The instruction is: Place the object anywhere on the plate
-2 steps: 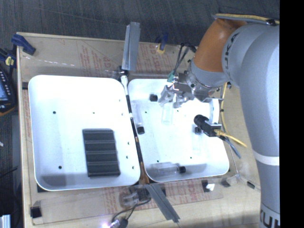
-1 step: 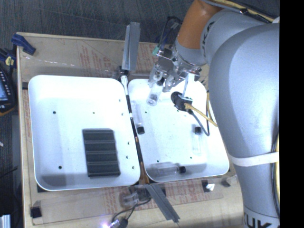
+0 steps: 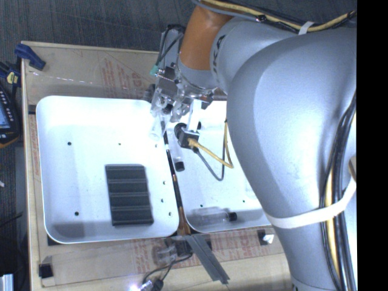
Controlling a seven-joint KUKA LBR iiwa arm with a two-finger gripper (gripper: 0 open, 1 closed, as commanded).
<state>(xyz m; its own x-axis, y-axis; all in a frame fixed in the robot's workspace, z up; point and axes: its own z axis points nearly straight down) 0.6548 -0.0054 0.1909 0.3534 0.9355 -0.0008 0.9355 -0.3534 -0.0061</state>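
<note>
The plate (image 3: 128, 194) is a dark ribbed rectangle lying flat in the front half of the left bin (image 3: 66, 120). A clear tube-like object with a dark end (image 3: 216, 214) lies near the front wall of the right bin (image 3: 209, 190). My gripper (image 3: 167, 111) hangs over the seam between the two bins, at their far end, well behind the plate and the clear object. I cannot make out anything held in it. A small dark piece (image 3: 179, 163) sits by the seam just below the gripper.
The grey arm (image 3: 285, 114) covers most of the right bin. A yellow cable (image 3: 212, 156) loops down from the wrist. A metal bracket (image 3: 203, 256) lies on the bench in front of the bins. Blue clamps (image 3: 29, 56) stand at the far left corner.
</note>
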